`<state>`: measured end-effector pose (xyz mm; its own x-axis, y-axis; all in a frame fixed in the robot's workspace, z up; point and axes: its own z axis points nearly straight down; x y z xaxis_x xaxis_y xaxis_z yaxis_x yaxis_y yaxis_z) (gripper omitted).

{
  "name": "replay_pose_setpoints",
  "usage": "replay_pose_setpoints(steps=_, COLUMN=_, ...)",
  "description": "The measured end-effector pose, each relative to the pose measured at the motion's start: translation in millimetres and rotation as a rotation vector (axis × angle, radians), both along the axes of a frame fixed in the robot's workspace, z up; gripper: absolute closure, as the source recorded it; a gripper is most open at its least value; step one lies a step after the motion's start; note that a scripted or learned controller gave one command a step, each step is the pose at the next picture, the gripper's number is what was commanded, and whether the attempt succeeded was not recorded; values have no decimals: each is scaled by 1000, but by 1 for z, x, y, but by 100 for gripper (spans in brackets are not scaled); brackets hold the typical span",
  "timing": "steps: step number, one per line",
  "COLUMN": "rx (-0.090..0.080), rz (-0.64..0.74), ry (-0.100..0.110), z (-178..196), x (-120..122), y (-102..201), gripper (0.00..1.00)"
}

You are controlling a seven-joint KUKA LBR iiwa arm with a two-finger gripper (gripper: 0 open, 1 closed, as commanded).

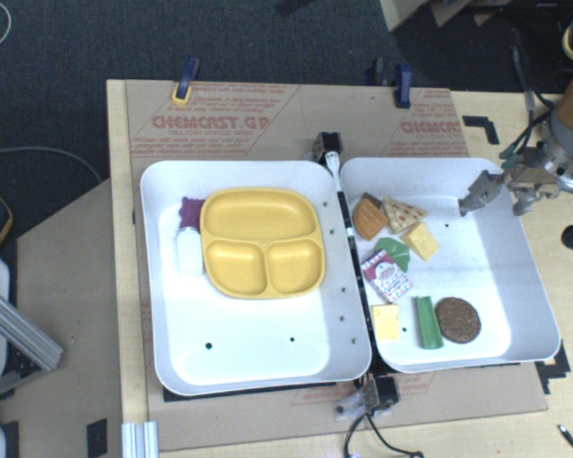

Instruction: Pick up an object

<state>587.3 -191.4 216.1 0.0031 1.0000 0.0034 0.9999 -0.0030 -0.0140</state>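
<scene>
Hovering over the right bin (516, 256) upper right edge, the tool (501, 196) carries nothing, can't tell if released or clenched; approach step imo, next: travel left and down w/ care to the yellow block (422, 243) nearby.

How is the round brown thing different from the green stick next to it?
The brown disc is round and flat like a cookie or patty; the green block is long and narrow. The disc is dark brown with a speckled look; the block is plain bright green. The disc lies nearer the bin's right wall, the block to its left, close beside it. Both lie in the right bin, near its front edge.
</scene>
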Motion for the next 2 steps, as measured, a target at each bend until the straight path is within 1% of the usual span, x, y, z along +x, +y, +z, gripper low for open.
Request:
replay_pose_setpoints(steps=1, rx=-3, rz=3, ry=-14, z=8, x=3, y=0, gripper=0)
replay_pose_setpoints(steps=2, rx=-1, rz=3, ry=-8, z=-35, x=0, y=-1, gripper=0)
